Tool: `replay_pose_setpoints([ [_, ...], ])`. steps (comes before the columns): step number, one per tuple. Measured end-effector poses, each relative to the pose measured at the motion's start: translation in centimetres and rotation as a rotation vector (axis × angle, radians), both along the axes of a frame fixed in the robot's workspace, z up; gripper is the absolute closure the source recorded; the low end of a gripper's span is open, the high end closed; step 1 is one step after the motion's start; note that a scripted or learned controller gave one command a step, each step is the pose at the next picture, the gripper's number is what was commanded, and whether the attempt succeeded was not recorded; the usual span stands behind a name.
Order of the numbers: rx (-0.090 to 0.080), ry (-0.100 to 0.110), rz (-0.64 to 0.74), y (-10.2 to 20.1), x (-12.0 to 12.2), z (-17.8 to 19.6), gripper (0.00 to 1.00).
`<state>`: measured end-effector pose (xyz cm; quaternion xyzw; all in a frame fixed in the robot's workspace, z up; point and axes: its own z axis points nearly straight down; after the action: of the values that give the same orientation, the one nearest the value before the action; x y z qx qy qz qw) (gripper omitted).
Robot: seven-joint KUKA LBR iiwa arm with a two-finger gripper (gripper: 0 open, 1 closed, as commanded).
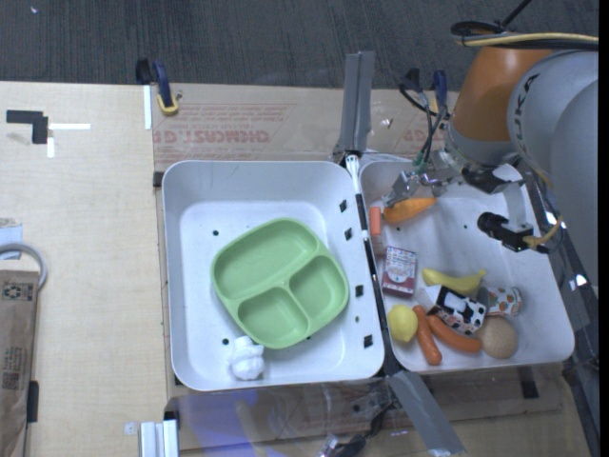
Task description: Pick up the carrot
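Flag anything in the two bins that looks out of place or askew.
Nothing looks spilled or damaged. The green three-compartment plate lies turned at an angle in the left white bin, a small white crumpled lump touching its lower edge. In the right bin toy foods crowd the near edge, while one orange carrot-like piece sits apart beneath the gripper.

floor [238, 17]: dark, possibly carpet | bench [76, 217]: pale wood | cardboard sheet [247, 131] behind bins

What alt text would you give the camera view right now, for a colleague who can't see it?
The gripper sits over the top left corner of the right bin, at an orange carrot. Below lie a red carton, banana, lemon and egg. The left bin holds a green divided plate.
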<state>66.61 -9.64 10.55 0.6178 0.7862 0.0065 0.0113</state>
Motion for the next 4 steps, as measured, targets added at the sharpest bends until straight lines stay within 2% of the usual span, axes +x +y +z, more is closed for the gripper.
replay_pose_setpoints([
  [1, -0.002, 0.023, 0.217, -1.0, -4.3, -1.2, 0.0],
  [2, 0.005, 0.024, -0.119, -1.4, -9.6, -1.3, 0.0],
  [3, 0.0, 0.022, 0.131, -1.3, -14.0, -1.3, 0.0],
  [4, 0.0, 0.021, 0.128, -1.3, -13.9, -0.3, 1.0],
])
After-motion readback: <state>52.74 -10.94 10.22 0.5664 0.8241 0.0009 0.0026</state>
